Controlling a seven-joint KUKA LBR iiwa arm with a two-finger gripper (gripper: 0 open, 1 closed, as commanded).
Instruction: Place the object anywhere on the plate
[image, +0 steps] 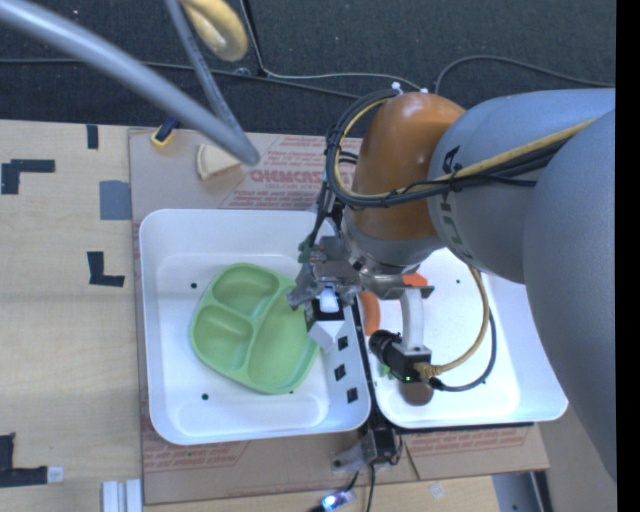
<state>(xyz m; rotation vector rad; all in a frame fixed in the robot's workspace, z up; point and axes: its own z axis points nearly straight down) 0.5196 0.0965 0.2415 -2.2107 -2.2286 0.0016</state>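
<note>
Plate (250, 330) in left bin (165, 300)

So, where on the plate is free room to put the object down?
All three compartments of the green plate are bare; the two on its left, toward the bin wall, are most open. Its right edge is crowded by the gripper.

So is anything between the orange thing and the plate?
Yes. The orange thing lies in the right bin, the plate in the left bin. The bins' rims run between them, with the gripper above.
</note>
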